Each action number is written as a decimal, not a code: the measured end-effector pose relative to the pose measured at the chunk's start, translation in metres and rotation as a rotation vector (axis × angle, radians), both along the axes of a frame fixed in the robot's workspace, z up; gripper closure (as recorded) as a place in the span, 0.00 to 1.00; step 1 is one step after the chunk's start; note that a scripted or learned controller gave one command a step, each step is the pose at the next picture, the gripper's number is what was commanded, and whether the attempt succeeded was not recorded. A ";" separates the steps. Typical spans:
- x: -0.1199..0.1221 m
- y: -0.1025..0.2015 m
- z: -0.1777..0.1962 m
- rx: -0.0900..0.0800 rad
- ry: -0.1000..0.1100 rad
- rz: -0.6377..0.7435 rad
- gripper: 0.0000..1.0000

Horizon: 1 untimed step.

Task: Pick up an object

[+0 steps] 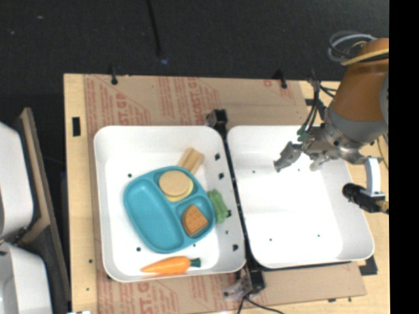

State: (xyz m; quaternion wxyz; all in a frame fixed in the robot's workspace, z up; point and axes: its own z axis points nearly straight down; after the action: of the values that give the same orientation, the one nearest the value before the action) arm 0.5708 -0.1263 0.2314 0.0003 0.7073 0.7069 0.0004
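**A:** Bins first, as you see them from the overhead camera: two shallow white ones side by side on the tabletop (85, 175). What sits in the left bin (108, 149)?

**B:** You have a blue divided tray (154, 218) lying at a slant in the middle of it. A round tan disc (176, 184) rests in the tray's far compartment, and a brown waffle-textured piece (195, 220) in the compartment nearer you on the right. A light wooden block (191, 159) pokes out from behind the tray's far edge, touching it. A green piece (218, 205) lies just beside the tray's right rim, close to the bin wall. An orange carrot (169, 265) lies on its side along the near wall, apart from the tray.

**A:** And the gripper?

**B:** You will find the gripper (300, 159) over the far part of the right bin (294, 241), well apart from every object in the left bin. Its two fingers are spread, one finger (284, 158) pointing left and the other toward the near right, with nothing between them. The grey arm with its orange band (363, 90) comes in from the right, above the bin's far right corner.

**A:** Anything else on the right?

**B:** A black fitting (359, 195) shows at the bin's right edge, below the arm.
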 end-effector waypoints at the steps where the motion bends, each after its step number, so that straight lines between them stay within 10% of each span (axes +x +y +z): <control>1: 0.073 0.009 -0.068 0.000 0.004 0.002 0.00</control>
State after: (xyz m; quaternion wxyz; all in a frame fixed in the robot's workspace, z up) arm 0.6436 -0.1170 0.1629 -0.0010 0.7067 0.7075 -0.0010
